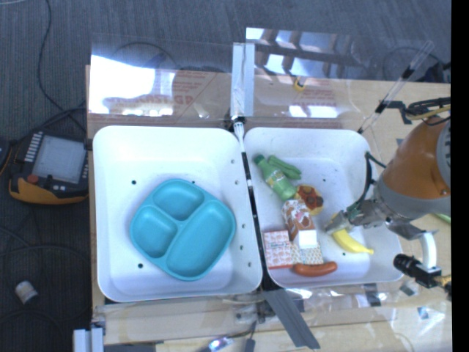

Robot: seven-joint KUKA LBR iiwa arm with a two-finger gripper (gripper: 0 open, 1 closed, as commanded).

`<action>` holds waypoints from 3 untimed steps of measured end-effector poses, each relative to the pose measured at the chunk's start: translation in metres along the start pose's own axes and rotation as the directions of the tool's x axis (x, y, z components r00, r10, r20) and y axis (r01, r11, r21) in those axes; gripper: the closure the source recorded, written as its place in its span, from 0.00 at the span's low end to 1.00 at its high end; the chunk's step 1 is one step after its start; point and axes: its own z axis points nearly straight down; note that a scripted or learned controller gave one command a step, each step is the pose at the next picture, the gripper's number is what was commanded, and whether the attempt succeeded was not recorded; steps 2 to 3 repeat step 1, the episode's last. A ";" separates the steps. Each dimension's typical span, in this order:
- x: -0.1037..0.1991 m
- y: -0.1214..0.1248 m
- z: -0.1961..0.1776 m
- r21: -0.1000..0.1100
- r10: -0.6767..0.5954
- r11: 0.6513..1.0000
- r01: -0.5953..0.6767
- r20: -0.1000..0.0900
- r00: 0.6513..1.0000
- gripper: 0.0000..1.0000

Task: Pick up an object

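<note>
Two white bins sit side by side. In the right bin, the hand hovers just above a banana; whether its fingers are apart cannot be told. It should probably straddle the banana's middle squarely before closing.

Bright, cool daylight washes the scene, and the 2 white bins come close to blowing out. Strong glare streaks the clear panels behind them (the reflections hide whatever lies beyond). Shadows inside the bins are soft and faint. Focus is slightly soft throughout, and the dark carpet shows grain.
</note>
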 end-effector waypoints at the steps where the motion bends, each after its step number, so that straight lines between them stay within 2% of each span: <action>1: 0.061 -0.009 -0.086 0.014 0.105 0.994 -0.105 0.000 0.995 1.00; 3: 0.061 -0.009 -0.086 0.014 0.105 0.994 -0.105 0.000 0.995 1.00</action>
